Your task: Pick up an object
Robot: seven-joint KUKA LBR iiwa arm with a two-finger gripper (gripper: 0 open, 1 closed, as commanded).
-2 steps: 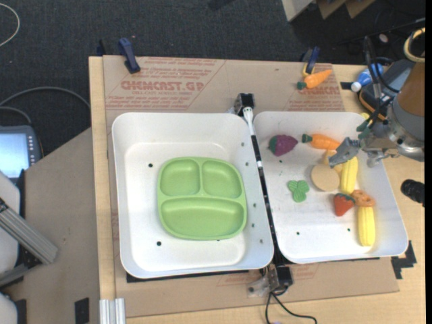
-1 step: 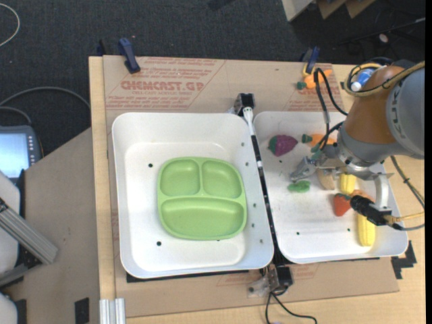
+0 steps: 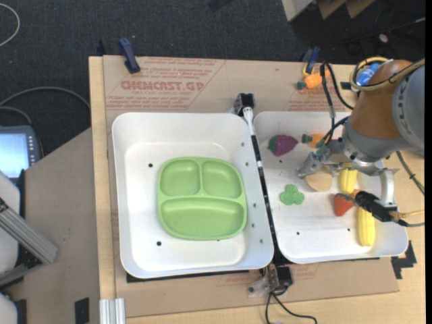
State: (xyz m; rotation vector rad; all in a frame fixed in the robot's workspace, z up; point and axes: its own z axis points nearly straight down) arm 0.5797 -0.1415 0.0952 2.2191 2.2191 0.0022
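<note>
The right white bin [image 3: 317,248] holds several toy foods. A purple piece [image 3: 283,144] lies near its back left, with a small orange piece [image 3: 312,139] beside it. A green leafy piece [image 3: 291,195] sits close to the left wall. Further right are a beige round piece [image 3: 320,181], a short yellow piece [image 3: 347,179], a red piece [image 3: 343,204] and a long yellow piece [image 3: 365,228]. My gripper [image 3: 316,165] hangs low over the beige piece's back edge, partly covering it. Nothing is visibly lifted.
The left white bin [image 3: 128,181] holds a green divided plate [image 3: 201,198]. The grey and orange arm [image 3: 381,113] covers the right bin's back right corner. A black clip [image 3: 244,102] sits where the bins meet. Clamps [image 3: 128,54] and an orange toy [image 3: 310,81] rest on the board's back edge.
</note>
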